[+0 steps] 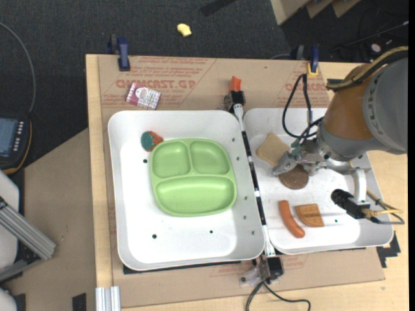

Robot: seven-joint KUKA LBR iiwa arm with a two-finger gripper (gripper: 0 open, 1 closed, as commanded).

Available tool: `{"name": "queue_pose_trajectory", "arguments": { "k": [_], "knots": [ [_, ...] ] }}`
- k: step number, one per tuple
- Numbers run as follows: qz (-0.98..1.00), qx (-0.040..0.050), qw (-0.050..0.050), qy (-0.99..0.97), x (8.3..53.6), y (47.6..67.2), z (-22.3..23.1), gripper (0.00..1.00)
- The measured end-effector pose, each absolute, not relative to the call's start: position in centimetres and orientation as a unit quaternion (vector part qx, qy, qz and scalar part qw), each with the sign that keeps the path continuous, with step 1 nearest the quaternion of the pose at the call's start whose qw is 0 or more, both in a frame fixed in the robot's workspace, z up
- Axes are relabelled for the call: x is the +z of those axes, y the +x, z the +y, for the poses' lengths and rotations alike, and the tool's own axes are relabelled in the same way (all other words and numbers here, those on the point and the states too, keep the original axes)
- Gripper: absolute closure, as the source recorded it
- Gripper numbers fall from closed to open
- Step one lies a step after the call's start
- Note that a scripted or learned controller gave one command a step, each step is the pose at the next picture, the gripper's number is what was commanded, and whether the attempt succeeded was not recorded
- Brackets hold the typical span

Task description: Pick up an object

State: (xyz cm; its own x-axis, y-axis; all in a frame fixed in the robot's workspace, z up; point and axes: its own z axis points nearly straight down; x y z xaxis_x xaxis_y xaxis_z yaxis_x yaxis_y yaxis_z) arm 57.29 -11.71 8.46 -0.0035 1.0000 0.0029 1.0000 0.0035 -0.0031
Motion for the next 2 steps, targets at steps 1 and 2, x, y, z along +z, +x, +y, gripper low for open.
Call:
{"name": "queue_pose_trajectory", "arguments": {
  "k": [1, 2],
  "knots": [
    [-0.707, 0.0005, 0.001, -0.707, 8.5, 55.9, -10.4, 0.0],
    [-0.707, -0.0005, 0.0, -0.707, 9.5, 56.1, -10.5, 1.0]
  ]
}}
